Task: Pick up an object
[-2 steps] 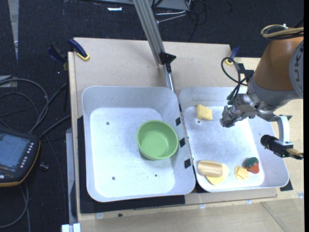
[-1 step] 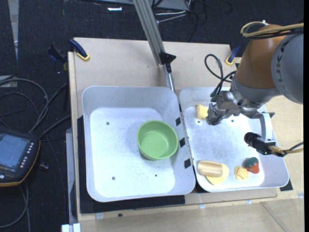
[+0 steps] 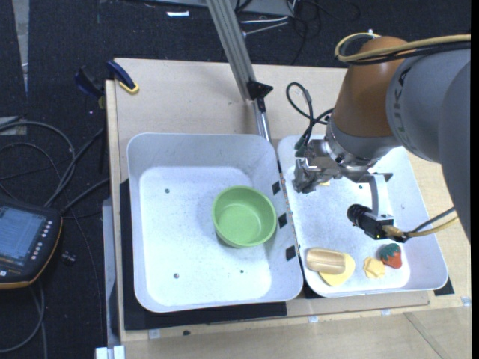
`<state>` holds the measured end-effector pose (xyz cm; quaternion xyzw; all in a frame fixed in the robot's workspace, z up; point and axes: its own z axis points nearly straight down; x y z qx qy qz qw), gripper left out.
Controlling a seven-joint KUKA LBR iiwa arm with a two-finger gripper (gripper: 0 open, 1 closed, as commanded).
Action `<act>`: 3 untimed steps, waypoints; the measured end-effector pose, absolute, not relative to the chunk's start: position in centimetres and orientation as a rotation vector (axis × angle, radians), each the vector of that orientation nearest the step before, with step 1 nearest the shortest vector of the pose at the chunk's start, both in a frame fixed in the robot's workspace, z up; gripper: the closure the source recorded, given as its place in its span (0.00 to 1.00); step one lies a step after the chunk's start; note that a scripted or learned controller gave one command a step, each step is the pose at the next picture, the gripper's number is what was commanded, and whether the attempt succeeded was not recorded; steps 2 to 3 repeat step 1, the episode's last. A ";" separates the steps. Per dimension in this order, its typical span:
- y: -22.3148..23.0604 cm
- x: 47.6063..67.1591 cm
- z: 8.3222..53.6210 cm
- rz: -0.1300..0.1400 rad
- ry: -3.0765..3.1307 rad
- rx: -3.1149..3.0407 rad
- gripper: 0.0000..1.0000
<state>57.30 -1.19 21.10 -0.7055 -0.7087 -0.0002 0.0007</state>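
Bins, 2 of them, shallow and white, sit side by side on a tan bench [image 3: 187, 99], seen from above at a slant. The left bin [image 3: 161, 275] holds 1 thing: a green bowl [image 3: 244, 216], upright, right of its middle and near the wall it shares with the other bin. The right bin [image 3: 419, 200] holds 3 small things along its near edge: a tan and yellow piece [image 3: 329, 265] at the left, a small yellow piece [image 3: 374, 268] just right of it, and a red and green piece [image 3: 390, 255] touching that one. The grey and orange arm [image 3: 389, 96] reaches in from the right. Its gripper [image 3: 307, 179] hangs over the right bin's far left part, well apart from the 3 pieces. Whether the claw is spread or closed cannot be told.
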 end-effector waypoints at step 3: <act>4.3 57.3 23.1 -0.003 -2.227 -2.215 1.00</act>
